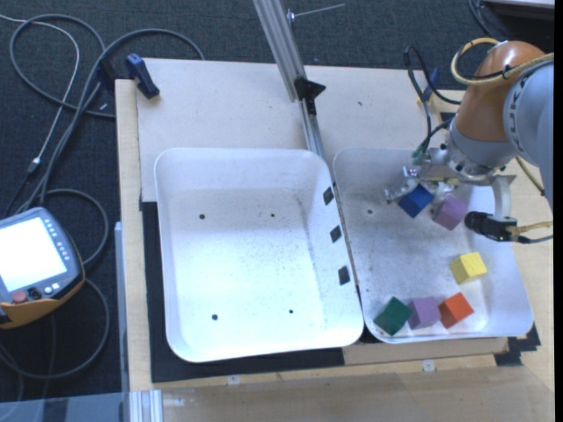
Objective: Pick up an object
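Tool (420, 189): over the far part of the right bin (369, 236), at the end of the grey arm (519, 104) with its orange band; whether clenched or released cannot be told. Blue cube (415, 202): directly at the tool tip, contact unclear. Pale purple cube (450, 213): just right of the blue one. Yellow cube (469, 266): nearer, right side of that bin. Green cube (393, 315), purple cube (426, 311), orange cube (456, 309): a row along the near wall. Left bin (237, 253): adjoining. Table (220, 104): wooden, carrying both bins. Teach pendant (35, 266): on the floor, far left.
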Motion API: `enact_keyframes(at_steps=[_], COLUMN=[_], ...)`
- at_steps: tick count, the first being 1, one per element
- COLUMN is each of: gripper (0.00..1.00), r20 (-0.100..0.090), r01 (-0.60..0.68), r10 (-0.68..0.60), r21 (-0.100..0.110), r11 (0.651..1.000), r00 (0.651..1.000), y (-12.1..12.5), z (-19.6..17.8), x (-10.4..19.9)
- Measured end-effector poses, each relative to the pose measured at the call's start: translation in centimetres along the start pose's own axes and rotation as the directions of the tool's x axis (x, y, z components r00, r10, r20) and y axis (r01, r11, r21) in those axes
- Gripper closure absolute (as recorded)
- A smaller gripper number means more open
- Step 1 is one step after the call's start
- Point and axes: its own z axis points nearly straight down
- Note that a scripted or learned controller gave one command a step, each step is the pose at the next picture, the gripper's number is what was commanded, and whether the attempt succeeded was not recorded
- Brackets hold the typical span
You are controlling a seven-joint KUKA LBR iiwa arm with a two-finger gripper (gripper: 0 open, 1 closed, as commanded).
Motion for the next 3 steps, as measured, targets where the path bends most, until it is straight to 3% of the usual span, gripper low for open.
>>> enact_keyframes(at_steps=[1, 2, 3], gripper=[1.0, 1.0, 1.0], r20=[0.001, -0.002, -0.003], r01=[-0.001, 0.007, 0.006], r10=[0.001, -0.007, -0.006], r21=[-0.005, -0.01, 0.001], r11=[1.0, 1.0, 1.0], r00=[1.0, 1.0, 1.0], y=[0.2, -3.4, -7.5], z=[-1.1, -10.4, -9.8], x=[-0.1, 9.7, 18.0])
